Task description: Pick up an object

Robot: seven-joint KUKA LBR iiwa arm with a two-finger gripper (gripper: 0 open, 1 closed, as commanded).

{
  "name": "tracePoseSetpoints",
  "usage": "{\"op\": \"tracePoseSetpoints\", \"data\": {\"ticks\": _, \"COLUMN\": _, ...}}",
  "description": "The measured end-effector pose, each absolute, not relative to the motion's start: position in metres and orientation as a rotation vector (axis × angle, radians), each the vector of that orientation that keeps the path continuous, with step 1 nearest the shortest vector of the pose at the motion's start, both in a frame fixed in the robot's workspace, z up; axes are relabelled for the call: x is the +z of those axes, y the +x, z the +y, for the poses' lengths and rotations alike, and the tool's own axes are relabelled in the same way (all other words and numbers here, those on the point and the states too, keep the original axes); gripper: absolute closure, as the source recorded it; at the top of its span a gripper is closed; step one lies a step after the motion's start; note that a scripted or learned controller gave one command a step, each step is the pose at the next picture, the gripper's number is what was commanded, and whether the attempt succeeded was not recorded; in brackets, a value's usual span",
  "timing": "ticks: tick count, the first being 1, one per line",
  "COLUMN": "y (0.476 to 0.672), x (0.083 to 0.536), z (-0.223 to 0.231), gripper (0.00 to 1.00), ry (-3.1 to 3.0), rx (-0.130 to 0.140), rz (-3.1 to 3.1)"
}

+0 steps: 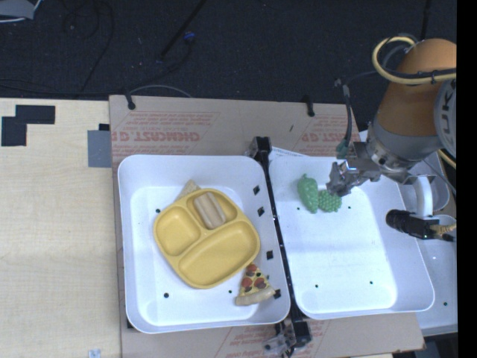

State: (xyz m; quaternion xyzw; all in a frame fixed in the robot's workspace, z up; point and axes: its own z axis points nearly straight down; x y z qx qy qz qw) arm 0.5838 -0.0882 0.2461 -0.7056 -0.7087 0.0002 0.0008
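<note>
In the right bin (373, 274), two green toys lie near the far left corner: a smooth green pepper-like piece (308, 193) and a bumpy green cluster (330, 202) touching its right side. My gripper (339, 182) hangs just above the bumpy cluster's far edge, reaching in from the right under the orange-banded wrist. Whether it touches the cluster is unclear. Nothing shows between its tips.
The left bin (141, 289) holds a yellow divided plate (179, 233) with a tan bread-like toy (210, 210) in its far compartment. A pizza slice toy (254, 287) lies by that bin's near right corner. A black divider (268, 207) separates the bins.
</note>
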Motion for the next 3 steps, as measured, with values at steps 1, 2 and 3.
{"op": "tracePoseSetpoints", "data": {"ticks": 1, "y": 0.589, "x": 0.231, "z": -0.037, "gripper": 1.0, "ry": -2.213, "rx": 0.003, "rz": -2.222}}
{"op": "tracePoseSetpoints", "data": {"ticks": 2, "y": 0.586, "x": 0.225, "z": 0.021, "gripper": 1.0, "ry": -2.212, "rx": 0.002, "rz": -2.223}}
{"op": "tracePoseSetpoints", "data": {"ticks": 3, "y": 0.593, "x": 0.223, "z": 0.084, "gripper": 1.0, "ry": -2.212, "rx": 0.001, "rz": -2.226}}
